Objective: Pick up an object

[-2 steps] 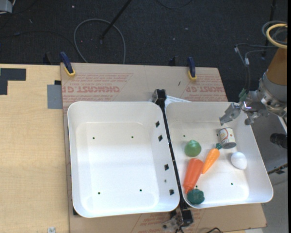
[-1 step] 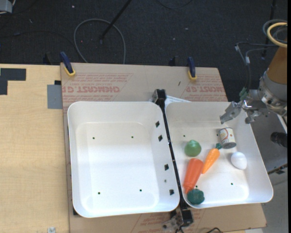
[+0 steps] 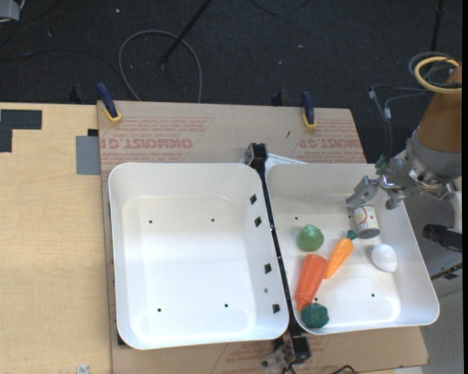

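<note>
Right bin holds a small can — cylindrical, white-labelled, tilted

Right bin: holds every loose item.
Ball: left-centre, behind the large carrot.
Small carrot: between ball and egg.
Can: behind the egg, under the pincer.
Left bin: beside it on the bench.

We read red print, upside down, seemingly "CHEMCAST G.P.", twice on the cardboard sheet, beyond the claw
</note>
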You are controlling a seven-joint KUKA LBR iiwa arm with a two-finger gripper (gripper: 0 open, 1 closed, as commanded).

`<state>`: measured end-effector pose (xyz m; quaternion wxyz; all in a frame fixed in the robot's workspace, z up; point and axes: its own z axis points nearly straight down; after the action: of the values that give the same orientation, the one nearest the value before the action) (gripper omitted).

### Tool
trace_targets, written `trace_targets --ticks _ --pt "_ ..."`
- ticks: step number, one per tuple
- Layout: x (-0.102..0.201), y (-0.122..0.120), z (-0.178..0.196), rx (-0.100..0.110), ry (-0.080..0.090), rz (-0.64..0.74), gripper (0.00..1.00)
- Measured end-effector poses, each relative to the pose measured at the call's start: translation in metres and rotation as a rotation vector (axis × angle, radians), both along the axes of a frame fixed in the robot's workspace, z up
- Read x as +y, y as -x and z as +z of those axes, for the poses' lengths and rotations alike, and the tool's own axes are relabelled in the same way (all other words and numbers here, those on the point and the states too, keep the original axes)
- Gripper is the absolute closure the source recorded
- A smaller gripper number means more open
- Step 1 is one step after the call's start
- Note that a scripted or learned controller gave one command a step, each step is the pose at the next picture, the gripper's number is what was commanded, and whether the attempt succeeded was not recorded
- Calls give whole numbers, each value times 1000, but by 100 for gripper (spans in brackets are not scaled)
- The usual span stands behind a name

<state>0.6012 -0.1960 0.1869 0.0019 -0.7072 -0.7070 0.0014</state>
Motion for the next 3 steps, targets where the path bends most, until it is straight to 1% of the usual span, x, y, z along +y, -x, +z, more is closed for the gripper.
trace_targets --ticks 1,2,3 --pt "0 1 -61 -4 1 1 0" --pt "-2 -1 -68 -13 4 0 0" --pt "-2 -1 -59 -12 3 -1 100"
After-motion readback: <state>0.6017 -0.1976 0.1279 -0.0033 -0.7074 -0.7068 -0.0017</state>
